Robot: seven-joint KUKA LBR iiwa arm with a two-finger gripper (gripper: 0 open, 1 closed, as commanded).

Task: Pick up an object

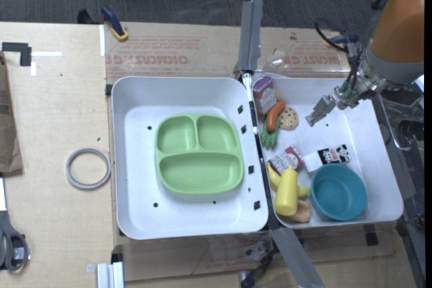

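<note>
Over the far right part of the right bin [378,138], the gripper [317,112] hangs with nothing between its fingers; whether they are apart or together I cannot tell. The nearest pickable things lie to its left: a cookie [289,119] just beside, then a carrot [273,115] with its long axis running near to far. The blue bowl [339,192] and yellow bottle [286,191] sit nearer. The arm [398,23] slants down from the far right
</note>
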